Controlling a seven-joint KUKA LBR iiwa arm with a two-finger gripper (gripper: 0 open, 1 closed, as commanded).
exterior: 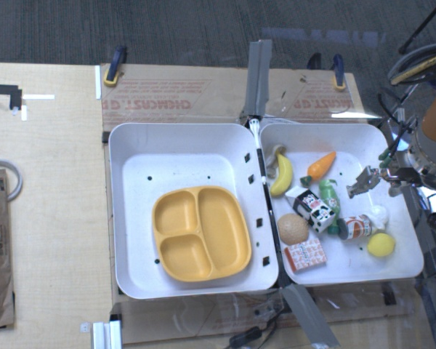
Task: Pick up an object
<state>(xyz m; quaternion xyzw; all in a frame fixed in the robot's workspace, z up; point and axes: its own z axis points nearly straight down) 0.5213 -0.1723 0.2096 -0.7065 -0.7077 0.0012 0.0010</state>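
Lemon [381, 245] sits near the front right corner of the right bin [349, 271], just below and slightly right of your gripper [365, 181], which hangs released, grasping nothing, above the bin's right side.

light: bright, even overhead | shadows: soft, faint | glare: mild on white bins [123, 195] | focus: slightly soft
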